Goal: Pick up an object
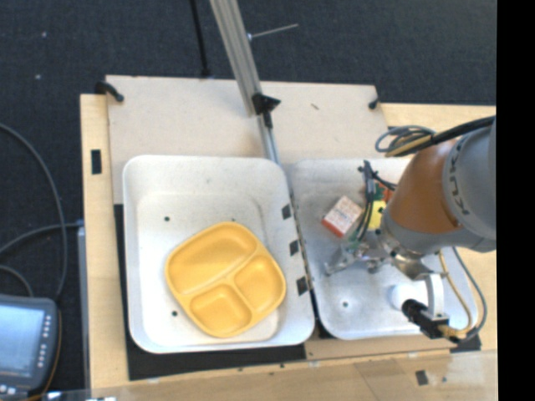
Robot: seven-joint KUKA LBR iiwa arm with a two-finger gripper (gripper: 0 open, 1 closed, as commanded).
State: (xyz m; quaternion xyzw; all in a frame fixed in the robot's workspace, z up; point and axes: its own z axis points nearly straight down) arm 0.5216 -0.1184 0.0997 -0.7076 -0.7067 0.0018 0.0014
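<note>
Hovering in right bin (pixel 334 320), pincer (pixel 355 253) beside small red-white box (pixel 341 215); pincer state unclear; yellow tray (pixel 224 278) left bin (pixel 159 182).

Bench surroundings, off-task items.
Aluminium rail (pixel 236 40) is leaning in from the top; black cables (pixel 38 199) are trailing left; a monitor (pixel 25 345) is sitting bottom-left.

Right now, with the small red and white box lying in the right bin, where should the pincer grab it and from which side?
Take the small red and white box across its two long sides, coming straight down from above. It seems to lie flat and skewed on the right bin floor, so turn the pincer to match. The arm's wrist crowds its right side, and the bin wall stands to its left.
</note>
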